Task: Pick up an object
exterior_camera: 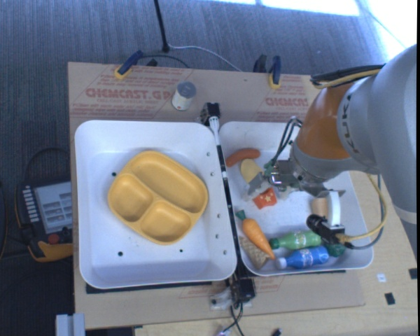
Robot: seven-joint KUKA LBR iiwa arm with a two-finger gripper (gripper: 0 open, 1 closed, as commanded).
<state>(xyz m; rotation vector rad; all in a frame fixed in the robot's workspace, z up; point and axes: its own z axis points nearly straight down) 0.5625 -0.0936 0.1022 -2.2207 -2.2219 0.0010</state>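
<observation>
1. Arm (350, 117) comes in from the right, grey with an orange band, wrist bent down over the right bin (360, 257).
2. Gripper (264, 180) sits low in the right bin, just above the red piece (265, 199). Metal fingers point left-down toward it.
3. Grasp state: can't tell. Finger tips blend into the clutter; nothing clearly sits between them.
4. All positions below are relative to the red piece.
5. Pale yellow wedge (250, 169): up and left, just beside the gripper, possibly touching it.
6. Sausage (242, 156): further up-left, lying near the bin's top-left corner, touching or nearly touching the wedge.
7. Carrot (255, 236): below and slightly left, lying at a slant, green top nearest the red piece.
8. Waffle-textured tan item (253, 253): below the carrot, partly under it, against the bin's lower-left wall.
9. Green bottle (298, 241): down and right, lying on its side.
10. Blue bottle (305, 258): just below the green one, roughly parallel, also on its side.
11. Tan block (320, 206): to the right, near a black cable end.
12. Left bin (91, 257): well left, holds a yellow divided tray (158, 197) with three compartments, set at a slant.
13. Small grey-capped roll (184, 95): far up-left on the board, outside both bins.
</observation>
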